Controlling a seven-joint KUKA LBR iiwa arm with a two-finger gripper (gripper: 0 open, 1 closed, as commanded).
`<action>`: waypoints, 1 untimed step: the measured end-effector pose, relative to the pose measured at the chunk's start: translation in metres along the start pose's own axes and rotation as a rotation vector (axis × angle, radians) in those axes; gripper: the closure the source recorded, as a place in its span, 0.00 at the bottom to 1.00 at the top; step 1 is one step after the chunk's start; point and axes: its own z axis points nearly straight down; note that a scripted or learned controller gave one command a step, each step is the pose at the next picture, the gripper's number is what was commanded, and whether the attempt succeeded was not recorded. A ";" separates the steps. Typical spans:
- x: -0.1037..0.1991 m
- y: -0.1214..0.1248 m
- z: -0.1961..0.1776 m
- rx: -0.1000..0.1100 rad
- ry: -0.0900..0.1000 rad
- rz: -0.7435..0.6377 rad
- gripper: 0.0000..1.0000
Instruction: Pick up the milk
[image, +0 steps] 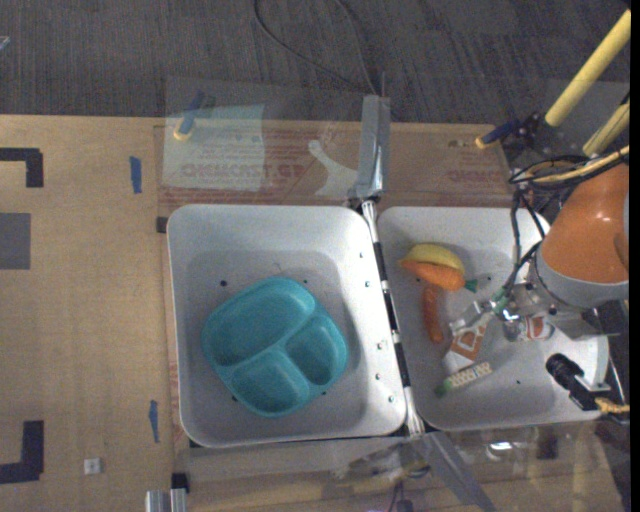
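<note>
Here's the arm reaching in from the right of the frame, its gripper low inside the right bin, down by the milk carton. The carton lies near the middle of that bin, just left of the gripper, and looks to be resting on the bin floor, tilted on its side. Whether the pincer is spread or pressed together, I cannot tell; that patch is a blur of metal and cable. So nothing is lifted, by my reading: the approach looks made, while the grasp and the raise are both left to do. Around the carton sit a carrot, a yellow fruit with an orange piece touching it, and a small bar below. Over in the left bin lies a teal divided plate.
</note>
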 end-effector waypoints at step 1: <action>0.029 -0.013 0.027 0.013 0.001 -0.129 0.00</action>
